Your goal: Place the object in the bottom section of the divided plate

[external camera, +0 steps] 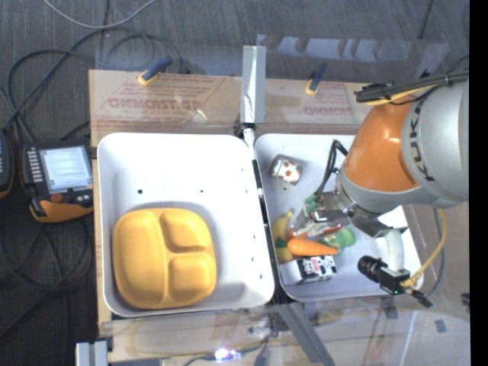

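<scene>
A yellow divided plate lies in the left bin, toward its front left; it has one large section on the left and two smaller ones on the right. The gripper is down in the right bin, just above an orange carrot. Around the carrot lie a yellow banana-like piece, a green item and a black-and-white patterned block. Nothing can be made out held in the gripper.
A small white cup with red spots sits at the back of the right bin. A metal divider stands between the bins. The arm's orange band overhangs the right bin's right side.
</scene>
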You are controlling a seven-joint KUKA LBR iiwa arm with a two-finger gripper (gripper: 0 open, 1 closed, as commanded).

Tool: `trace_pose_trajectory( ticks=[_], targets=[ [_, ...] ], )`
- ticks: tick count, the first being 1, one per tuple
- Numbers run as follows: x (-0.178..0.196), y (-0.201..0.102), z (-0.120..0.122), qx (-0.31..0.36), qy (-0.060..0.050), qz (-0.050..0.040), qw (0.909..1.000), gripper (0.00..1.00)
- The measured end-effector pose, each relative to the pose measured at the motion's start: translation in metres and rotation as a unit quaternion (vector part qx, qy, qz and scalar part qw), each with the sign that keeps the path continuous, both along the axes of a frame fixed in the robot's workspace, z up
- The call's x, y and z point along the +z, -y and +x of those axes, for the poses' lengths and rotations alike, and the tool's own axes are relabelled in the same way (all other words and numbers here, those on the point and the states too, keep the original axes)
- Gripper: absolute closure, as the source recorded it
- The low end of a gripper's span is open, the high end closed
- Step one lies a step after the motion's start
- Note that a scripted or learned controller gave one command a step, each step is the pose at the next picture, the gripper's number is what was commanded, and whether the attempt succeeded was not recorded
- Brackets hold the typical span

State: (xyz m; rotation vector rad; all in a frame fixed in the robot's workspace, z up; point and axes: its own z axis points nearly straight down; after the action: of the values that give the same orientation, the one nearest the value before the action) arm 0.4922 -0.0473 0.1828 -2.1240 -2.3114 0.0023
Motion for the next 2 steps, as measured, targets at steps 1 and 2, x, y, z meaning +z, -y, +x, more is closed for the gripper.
trace_pose_trajectory(
  ticks=[1, 2],
  targets=[
    [0.0, -0.063, -0.008, 0.141, 0.0, 0.0001, 0.99, 1.0],
    [0.0, -0.137, -0.002, 0.195, 0.0, -0.0002, 0.9808, 1.0]
  ],
)
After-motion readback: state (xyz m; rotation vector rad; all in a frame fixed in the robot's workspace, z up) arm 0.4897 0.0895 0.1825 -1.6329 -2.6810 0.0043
